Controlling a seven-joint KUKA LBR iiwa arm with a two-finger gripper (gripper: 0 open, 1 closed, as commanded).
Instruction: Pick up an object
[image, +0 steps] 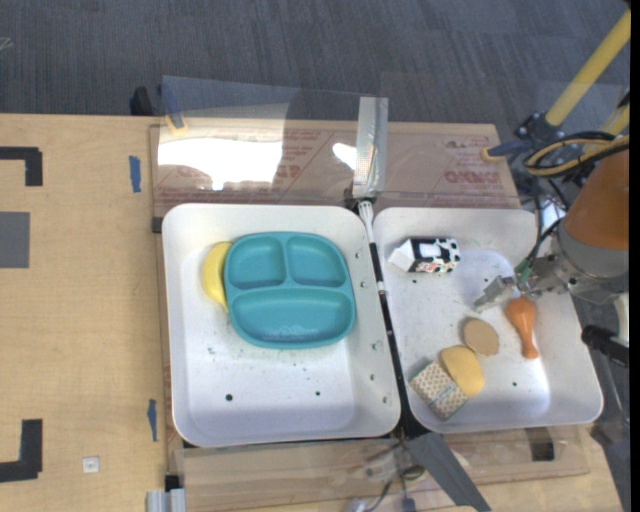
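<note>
In the right bin, the claw hovers low, and I cannot tell its state; an orange carrot lies just beside it, toward the near edge.

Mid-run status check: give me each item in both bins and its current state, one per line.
Teal divided plate: flat, left bin, compartments bare.
Yellow object: partly under plate's left edge.
Black-and-white toy: lying, right bin.
Carrot: lying by gripper.
Tan oval: lying loose.
Yellow piece: touching patterned block.
</note>
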